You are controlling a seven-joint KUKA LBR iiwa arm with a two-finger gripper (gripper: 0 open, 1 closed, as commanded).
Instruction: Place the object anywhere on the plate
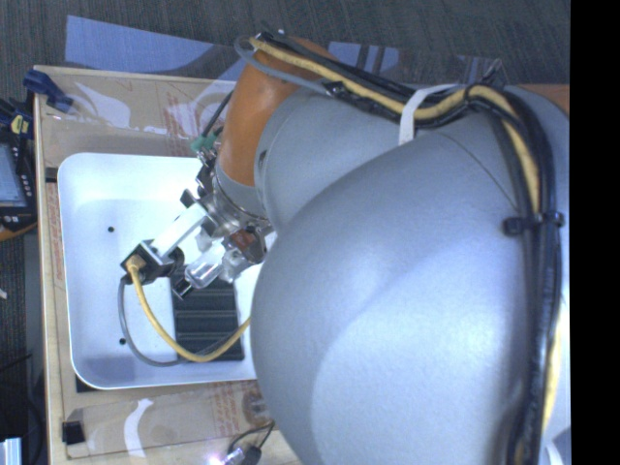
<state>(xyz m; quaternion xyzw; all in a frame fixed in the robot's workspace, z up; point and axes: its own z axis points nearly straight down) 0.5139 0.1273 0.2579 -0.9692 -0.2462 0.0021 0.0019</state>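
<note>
My gripper (199,271) hangs low over the left white bin (87,211), near its right side, below the orange wrist band (250,114). Directly beneath it a dark, ribbed rectangular piece (207,323) rests near the bin's front right floor. I cannot tell whether that piece is a loose object or part of the gripper. A yellow cable (160,329) loops from the gripper's small black box (143,258) across the bin floor and back.
The grey arm body (407,289) covers the right half of the view, including the right bin. The wooden bench frame (136,114) runs behind and in front of the left bin. A black device (15,177) sits at the left edge.
</note>
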